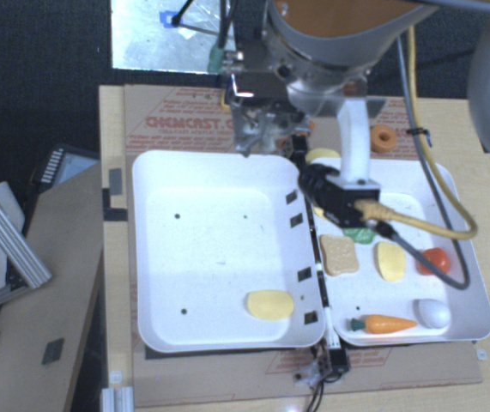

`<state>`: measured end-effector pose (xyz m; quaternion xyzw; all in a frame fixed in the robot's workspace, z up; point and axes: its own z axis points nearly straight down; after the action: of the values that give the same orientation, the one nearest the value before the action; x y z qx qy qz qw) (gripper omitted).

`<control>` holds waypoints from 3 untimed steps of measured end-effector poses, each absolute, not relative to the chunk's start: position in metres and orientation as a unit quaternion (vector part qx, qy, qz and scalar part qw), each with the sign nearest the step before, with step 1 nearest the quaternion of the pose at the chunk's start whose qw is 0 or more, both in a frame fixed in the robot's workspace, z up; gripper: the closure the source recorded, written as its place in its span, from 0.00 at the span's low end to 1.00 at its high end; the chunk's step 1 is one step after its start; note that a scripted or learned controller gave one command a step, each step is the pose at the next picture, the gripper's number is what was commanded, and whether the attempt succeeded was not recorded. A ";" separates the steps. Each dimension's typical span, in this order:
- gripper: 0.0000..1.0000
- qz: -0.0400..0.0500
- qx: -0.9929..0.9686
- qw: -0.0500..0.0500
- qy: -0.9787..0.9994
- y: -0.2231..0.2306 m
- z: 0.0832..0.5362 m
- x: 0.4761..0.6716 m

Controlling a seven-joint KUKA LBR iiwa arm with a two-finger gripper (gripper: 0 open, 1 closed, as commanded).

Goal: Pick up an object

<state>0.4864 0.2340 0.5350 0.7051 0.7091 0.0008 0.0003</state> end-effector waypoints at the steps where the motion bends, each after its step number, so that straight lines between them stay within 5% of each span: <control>1: 1.00 0.001 0.705 0.000 0.709 0.234 0.535 0.486; 3: 1.00 0.001 0.705 0.000 0.709 0.234 0.535 0.486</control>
<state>0.4865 0.2339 0.5350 0.7050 0.7092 0.0008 0.0003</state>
